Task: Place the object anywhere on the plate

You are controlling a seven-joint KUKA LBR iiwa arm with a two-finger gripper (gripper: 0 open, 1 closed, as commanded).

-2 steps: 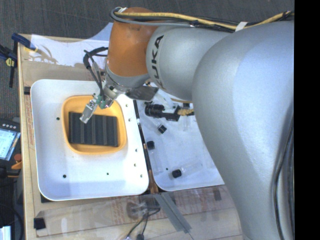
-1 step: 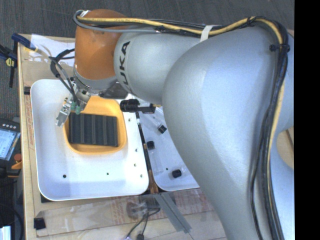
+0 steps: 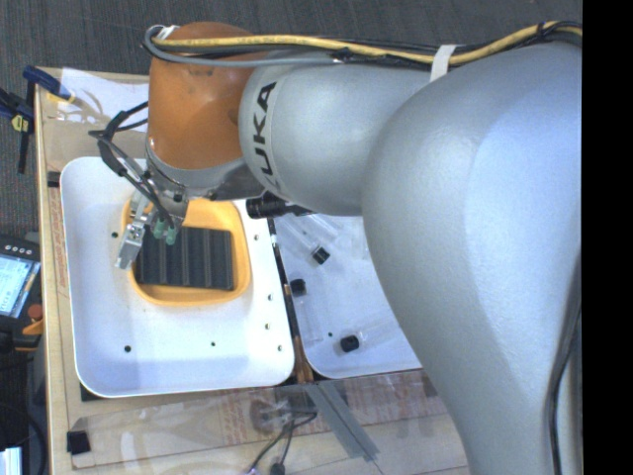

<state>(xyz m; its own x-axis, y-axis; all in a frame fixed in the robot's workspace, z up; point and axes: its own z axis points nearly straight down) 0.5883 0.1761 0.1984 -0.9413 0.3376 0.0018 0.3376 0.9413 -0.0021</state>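
Centrally in the left bin point(image 3: 178, 354), a smooth white tray with rounded corners, a yellow plate point(image 3: 190, 292) of rounded-square outline with a dark ribbed centre is seen. The gripper point(image 3: 148, 234) is positioned over the plate's left edge; whether anything is gripped cannot be told. A small greenish object point(image 3: 164, 231) is noted at the tool. Much of the right bin point(image 3: 336, 359) is obstructed by the glossy grey arm point(image 3: 445, 186).
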